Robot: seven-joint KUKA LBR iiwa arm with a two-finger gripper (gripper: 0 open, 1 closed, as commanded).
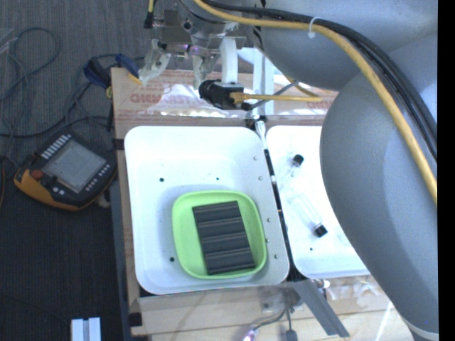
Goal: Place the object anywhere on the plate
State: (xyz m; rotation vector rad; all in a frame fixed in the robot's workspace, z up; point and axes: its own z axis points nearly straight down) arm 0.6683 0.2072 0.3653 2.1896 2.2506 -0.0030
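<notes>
The gripper (174,64) hangs high over the far edge of the bench, above a strip of cardboard (178,98) and beyond the left bin (142,162). Its two pale fingers (151,61) are spread apart with nothing between them — the pincer is wide and holds nothing.

The dark ribbed block (224,237) lies flat on the green plate (183,219), and the plate sits in the near part of the left bin. The block runs lengthwise down the plate and stays inside its rim on every side, though its near end comes close to the front edge. By the look of it, the task is as good as done.

In the right bin (334,261) lie two small clear tubes with dark caps (306,208), well apart from the plate. The big grey arm (384,176) covers much of that bin.

The risk from here is mostly one of disturbance. If the program sends the arm back down over the left bin, the fingers or the yellow cable (355,48) trailing along the arm could catch the plate's rim and tip or slide it — and the block, lying loose, could slip off the near edge.
</notes>
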